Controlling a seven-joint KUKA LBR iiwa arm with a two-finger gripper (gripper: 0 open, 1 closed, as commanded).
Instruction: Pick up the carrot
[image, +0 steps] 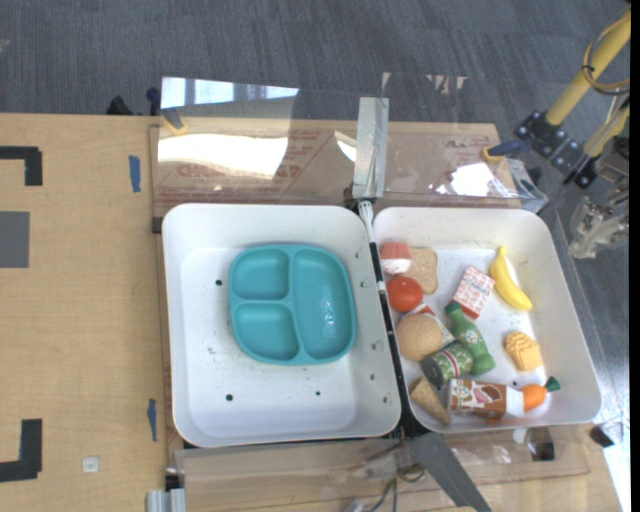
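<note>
1. Carrot (536, 397) hunt, big stuff first: two white bins. The left bin (190, 300) just has a teal plate (293, 303) in it. The right bin (560, 290) is packed with toy food.
2. The gripper (597, 228) hangs outside the right bin's far right rim, well away from the carrot. Too blurry to tell if it's wide or narrow, and it's holding nothing I can see.
3. A bottle (478, 397) lies along the near wall, one end right against the carrot.
4. The fries (522, 350) sit just above it.
5. The carrot itself is small and sits in the near right corner, close to the wall. My guess at what goes wrong: the grab clips the wall or takes the bottle instead, because it's so cramped there.
</note>
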